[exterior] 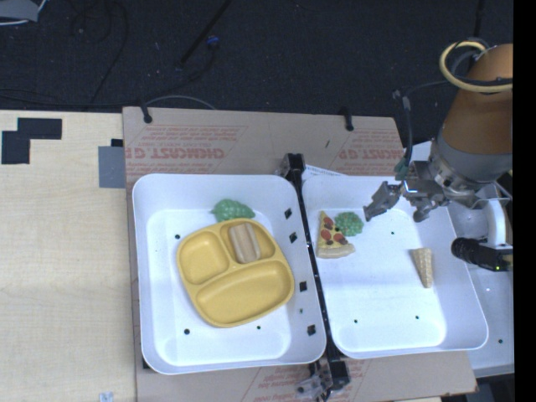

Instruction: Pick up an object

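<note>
we see the bench (59,249), pale wood, with a cardboard sheet (251,145) on it, and two white bins, left (159,308) and right (394,325), side by side on that sheet.

Two glossy white plastic bins (159,224) sit on matt printed cardboard (251,145); the yellow tray (234,296) looks smooth plastic, the bench (59,266) pale wood.

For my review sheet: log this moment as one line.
grey two-finger gripper: above right white bin, nothing held | pizza slice toy, tan cone: lying in bin
</note>
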Motion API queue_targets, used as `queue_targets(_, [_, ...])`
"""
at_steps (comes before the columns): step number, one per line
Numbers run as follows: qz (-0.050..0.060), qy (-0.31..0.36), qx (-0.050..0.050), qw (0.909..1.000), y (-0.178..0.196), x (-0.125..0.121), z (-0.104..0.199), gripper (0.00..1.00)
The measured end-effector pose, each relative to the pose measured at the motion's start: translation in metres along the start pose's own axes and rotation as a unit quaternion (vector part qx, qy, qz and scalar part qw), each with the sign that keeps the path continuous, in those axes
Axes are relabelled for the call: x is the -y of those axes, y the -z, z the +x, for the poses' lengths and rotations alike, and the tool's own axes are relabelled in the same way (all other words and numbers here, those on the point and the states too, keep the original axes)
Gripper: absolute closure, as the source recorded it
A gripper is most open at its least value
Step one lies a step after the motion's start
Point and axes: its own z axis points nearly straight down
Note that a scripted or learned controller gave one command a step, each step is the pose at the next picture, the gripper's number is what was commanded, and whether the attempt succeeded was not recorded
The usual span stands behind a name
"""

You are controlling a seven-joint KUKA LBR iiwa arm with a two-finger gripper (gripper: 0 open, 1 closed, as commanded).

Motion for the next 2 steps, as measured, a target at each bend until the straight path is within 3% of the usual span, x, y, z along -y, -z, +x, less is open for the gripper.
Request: queue_targets(2, [0.003, 0.0, -0.001, 1.0, -0.114, -0.014, 0.002, 0.0])
